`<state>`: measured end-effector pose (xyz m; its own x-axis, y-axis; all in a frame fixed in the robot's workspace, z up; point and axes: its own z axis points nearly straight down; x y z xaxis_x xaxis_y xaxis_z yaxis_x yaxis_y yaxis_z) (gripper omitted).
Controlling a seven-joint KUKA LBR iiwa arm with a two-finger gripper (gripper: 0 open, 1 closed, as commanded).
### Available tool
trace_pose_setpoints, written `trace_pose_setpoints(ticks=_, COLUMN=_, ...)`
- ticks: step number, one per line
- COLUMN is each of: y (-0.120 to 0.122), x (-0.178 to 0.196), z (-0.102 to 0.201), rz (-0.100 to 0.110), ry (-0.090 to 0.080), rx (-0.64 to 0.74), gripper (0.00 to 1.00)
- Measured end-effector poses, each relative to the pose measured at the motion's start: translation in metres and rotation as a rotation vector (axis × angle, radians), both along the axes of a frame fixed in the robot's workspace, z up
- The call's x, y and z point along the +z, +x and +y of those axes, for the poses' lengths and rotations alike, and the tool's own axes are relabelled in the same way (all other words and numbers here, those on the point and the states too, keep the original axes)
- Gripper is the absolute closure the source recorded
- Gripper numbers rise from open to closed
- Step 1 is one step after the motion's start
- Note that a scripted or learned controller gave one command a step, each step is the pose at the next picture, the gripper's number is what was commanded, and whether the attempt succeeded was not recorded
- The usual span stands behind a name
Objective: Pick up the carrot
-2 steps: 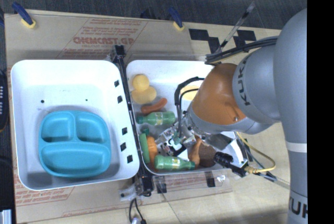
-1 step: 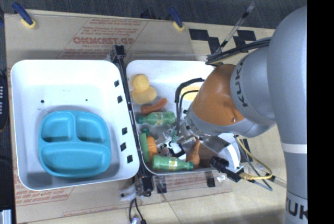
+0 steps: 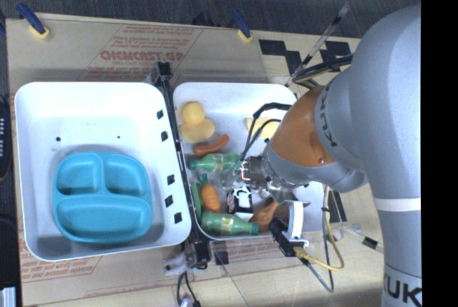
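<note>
The carrot (image 3: 210, 197), short and orange, lies in the front left part of the right bin (image 3: 229, 94). It rests between two green bottles, close to the bin's left wall. My gripper (image 3: 243, 198) hangs low over the bin just right of the carrot, under the grey wrist and orange band. Its tip is dark and partly hidden among the items, and nothing is clearly held.
The right bin also holds a yellow toy (image 3: 195, 121), a red-orange sausage (image 3: 211, 147), a green bottle (image 3: 215, 163), another green bottle (image 3: 230, 225) at the front and a brown item (image 3: 265, 213). The left bin (image 3: 43, 105) holds a blue divided tray (image 3: 104, 196).
</note>
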<state>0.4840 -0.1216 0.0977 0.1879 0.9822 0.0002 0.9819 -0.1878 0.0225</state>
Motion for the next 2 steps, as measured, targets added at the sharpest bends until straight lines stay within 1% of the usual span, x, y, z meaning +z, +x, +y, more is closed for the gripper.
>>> trace_pose_setpoints(ticks=1, y=0.0004, x=-0.0004, z=0.023, rz=-0.001, ry=-0.002, rx=0.041, gripper=1.0)
trace_pose_setpoints(ticks=2, y=0.0013, x=0.009, z=0.0236, rz=0.002, ry=0.0, rx=0.054, gripper=1.0)
